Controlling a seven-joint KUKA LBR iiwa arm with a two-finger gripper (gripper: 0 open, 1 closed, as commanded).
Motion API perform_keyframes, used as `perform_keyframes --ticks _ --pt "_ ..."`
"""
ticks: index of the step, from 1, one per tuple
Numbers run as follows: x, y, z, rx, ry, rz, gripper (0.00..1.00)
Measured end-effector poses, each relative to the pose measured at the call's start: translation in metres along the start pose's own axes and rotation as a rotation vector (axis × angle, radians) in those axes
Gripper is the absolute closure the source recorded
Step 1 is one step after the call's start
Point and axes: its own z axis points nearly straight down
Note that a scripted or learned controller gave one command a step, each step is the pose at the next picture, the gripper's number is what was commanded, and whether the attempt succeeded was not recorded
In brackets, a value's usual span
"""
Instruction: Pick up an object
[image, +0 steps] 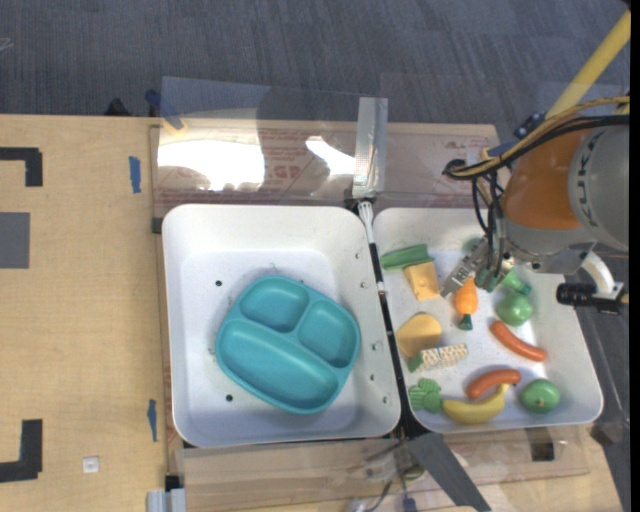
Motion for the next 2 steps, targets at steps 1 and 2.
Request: perform_keyframes --ticks 1,2 --pt "0.0468 0.0536 -0.1332 -0.003 0.009 0.058 1.0" --pt "0.0467 0.0484 -0.1257 0.009 0.018 0.065 0.0"
